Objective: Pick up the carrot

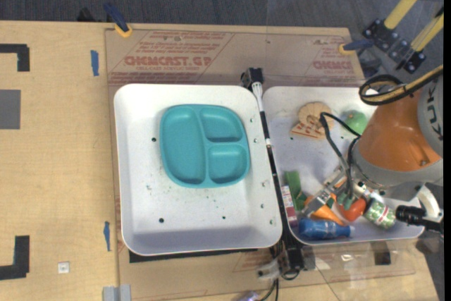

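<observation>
In the right bin [394,240], near side, the gripper [332,195] sits just above the carrot [323,211], which lies slantwise left-right; finger state unclear.

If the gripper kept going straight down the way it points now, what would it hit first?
Most likely the carrot, lying right under the gripper in the right bin, with the blue bottle just beyond it. Depth is hard to judge from this slant.
</observation>
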Available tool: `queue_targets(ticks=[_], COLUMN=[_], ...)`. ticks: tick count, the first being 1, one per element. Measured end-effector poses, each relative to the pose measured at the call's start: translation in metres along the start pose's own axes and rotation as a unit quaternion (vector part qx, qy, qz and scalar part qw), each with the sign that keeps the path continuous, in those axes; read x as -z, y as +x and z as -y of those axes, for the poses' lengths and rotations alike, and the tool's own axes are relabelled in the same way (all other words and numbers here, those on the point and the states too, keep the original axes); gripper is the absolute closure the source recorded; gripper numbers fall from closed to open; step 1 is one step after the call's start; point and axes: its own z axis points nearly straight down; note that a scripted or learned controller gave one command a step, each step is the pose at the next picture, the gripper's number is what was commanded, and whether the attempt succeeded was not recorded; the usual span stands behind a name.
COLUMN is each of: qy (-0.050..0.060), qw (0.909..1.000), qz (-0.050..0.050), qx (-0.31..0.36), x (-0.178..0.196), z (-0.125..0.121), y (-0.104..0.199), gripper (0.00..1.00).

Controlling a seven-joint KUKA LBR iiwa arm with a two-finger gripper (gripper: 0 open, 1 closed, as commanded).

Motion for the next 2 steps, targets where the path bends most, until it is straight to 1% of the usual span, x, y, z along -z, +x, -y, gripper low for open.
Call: queue_targets(ticks=[1, 2], qy=[-0.003, 0.004], qw=[1.0, 0.9968], qz=[0.006, -0.003], qx=[0.0, -0.08], x=[0.012, 0.095], z=[-0.003, -0.043], y=[-0.004, 0.051], gripper=[1.0, 1.0])
